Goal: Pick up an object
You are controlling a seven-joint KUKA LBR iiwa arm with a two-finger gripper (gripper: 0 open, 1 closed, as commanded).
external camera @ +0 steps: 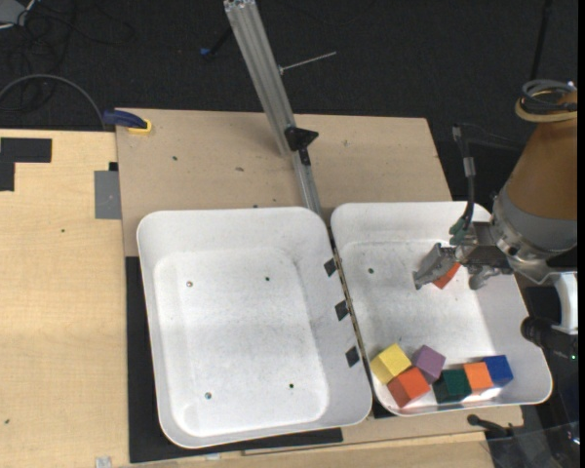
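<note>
Here, an orange block [448, 273] pinched between the jaws above the right bin [400, 232].

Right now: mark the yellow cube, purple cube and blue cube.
yellow cube [392, 361], camera view, on its top face.
purple cube [429, 360], camera view, on its top face.
blue cube [499, 369], camera view, on its top face.

Wooden bench [214, 159] carries 2 white bins: left bin [239, 325], right bin [400, 232], touching.
</note>
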